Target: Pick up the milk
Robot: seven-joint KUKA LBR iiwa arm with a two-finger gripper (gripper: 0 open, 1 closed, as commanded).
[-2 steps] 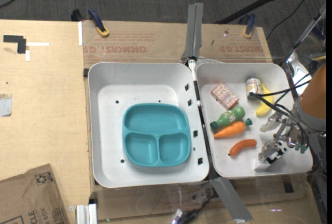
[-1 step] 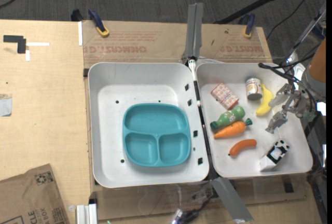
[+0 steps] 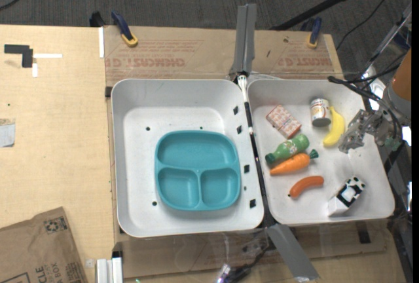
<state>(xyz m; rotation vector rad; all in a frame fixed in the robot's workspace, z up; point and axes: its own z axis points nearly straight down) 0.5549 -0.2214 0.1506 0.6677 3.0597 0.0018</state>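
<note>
Milk (image 3: 349,193): small boxy carton, black-white patches.

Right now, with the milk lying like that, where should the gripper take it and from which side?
Probably from straight above, fingers closing across the narrow width of the milk carton. It lies tipped over in the right bin's near-right corner, angled, with the wall close beside it; the sausage sits clear to its left. The gripper is up-bin of it.

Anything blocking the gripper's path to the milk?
Nothing visible. The gripper sits at the right bin's right side; the milk lies nearer the front edge, bare floor between. The banana is off to the side.
</note>
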